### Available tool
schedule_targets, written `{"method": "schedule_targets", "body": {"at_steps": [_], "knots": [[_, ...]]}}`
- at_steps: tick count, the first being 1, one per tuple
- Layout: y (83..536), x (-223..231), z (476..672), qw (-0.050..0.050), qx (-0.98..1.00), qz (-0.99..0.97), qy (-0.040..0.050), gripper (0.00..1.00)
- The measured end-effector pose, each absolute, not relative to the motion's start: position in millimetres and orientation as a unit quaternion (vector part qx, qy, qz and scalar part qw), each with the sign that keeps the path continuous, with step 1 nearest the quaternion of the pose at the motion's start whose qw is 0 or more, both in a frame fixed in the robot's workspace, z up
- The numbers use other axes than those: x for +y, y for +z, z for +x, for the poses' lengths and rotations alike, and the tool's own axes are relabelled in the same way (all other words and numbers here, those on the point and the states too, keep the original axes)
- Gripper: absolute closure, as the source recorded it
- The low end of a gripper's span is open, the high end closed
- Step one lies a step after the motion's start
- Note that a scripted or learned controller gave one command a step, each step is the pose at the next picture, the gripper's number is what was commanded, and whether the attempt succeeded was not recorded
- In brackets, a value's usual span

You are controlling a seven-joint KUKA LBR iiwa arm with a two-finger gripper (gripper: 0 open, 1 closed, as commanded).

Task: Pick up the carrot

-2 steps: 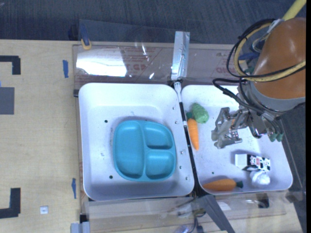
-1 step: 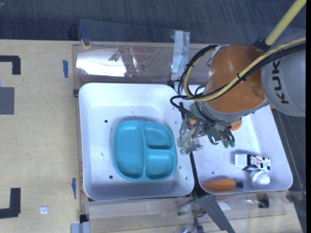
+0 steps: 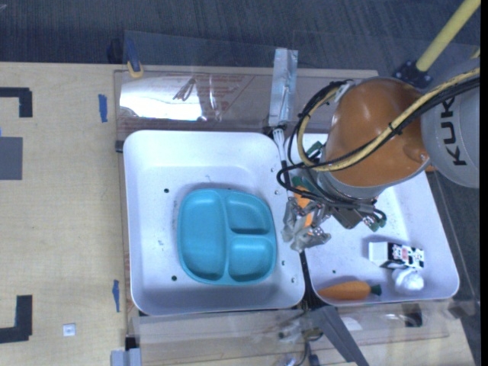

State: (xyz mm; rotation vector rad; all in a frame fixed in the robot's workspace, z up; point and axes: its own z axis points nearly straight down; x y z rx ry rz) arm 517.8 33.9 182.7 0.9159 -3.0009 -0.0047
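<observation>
Orange-banded wrist over the right bin, carrot (image 3: 345,290) untouched at the near wall.

Hand (image 3: 307,227) hangs by the divider between the bins, well apart from the carrot; whether it is open or closed cannot be told, and nothing shows in it. Carrot lies flat, long axis left-right along the right bin (image 3: 438,227) front wall, green end pointing right. Hugging that wall, it leaves little finger room; a descent may strike the rim or nudge it away.
</observation>
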Motion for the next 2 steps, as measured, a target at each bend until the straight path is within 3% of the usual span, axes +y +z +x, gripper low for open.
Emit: {"method": "schedule_targets", "body": {"at_steps": [1,2], "knots": [[261,46,559.0,-0.003,-0.966,0.258,-0.0005,1.00],[262,28,491.7,0.001,-0.901,0.433,-0.0018,1.00]]}}
